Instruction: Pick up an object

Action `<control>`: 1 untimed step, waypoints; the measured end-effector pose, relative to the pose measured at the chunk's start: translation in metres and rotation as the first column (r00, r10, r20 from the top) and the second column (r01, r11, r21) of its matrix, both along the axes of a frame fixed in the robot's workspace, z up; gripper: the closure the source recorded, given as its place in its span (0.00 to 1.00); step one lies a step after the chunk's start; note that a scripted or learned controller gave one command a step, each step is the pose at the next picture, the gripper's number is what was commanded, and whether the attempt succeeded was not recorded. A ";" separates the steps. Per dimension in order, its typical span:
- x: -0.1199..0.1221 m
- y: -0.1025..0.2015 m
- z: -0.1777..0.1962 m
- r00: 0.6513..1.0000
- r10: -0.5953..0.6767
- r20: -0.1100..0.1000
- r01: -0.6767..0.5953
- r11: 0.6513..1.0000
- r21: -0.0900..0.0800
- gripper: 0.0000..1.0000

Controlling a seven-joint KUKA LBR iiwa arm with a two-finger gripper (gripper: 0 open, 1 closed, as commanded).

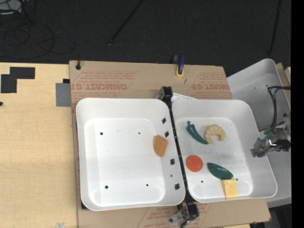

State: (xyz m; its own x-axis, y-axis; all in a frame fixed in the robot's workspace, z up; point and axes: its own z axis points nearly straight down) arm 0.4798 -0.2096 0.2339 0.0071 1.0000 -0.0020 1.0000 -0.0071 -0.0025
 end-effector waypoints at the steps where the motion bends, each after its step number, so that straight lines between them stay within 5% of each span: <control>1: -0.001 0.094 0.004 1.000 0.015 -0.001 -0.015 1.000 0.007 1.00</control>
State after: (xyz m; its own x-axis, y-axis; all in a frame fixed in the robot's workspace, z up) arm 0.4787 -0.1152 0.2383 -0.0079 1.0000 0.0050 1.0000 0.0079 -0.0032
